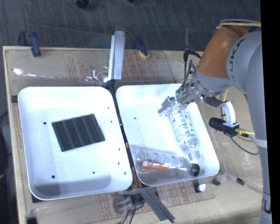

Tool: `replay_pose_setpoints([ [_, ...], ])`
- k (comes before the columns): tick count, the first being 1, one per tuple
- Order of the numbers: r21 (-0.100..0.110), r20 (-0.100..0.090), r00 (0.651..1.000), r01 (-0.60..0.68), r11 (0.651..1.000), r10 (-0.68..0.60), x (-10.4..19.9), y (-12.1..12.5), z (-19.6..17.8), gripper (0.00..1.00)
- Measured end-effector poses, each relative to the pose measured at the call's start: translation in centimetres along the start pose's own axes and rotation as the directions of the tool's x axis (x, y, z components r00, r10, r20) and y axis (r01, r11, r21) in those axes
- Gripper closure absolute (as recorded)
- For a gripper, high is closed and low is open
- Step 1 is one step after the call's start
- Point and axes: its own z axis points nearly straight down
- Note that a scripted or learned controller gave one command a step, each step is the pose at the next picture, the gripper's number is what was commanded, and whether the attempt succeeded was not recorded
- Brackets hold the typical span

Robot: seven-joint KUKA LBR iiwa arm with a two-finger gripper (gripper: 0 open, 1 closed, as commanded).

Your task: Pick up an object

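Clear plastic bottle [184, 128] lies in the right bin [144, 104], by its right wall. My gripper [173, 102] hovers at its base; grip state unclear. Approach underway, I'd descend next.

No lettering anywhere is sharp enough to read.

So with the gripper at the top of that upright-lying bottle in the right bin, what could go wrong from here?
1. The gripper sits at the very end of the clear bottle, so a grasp there may slip off or let it swing.
2. This bottle lies along the right bin's wall; a nudge could wedge it there.
3. Its cap end nearly meets the second bottle, which may get knocked.
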Motion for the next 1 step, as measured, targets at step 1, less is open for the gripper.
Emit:
replay_pose_setpoints([
  [1,-0.001,0.002,0.994,0.107,0.994,-0.107,-0.04,0.23,-0.45,0.00],
])
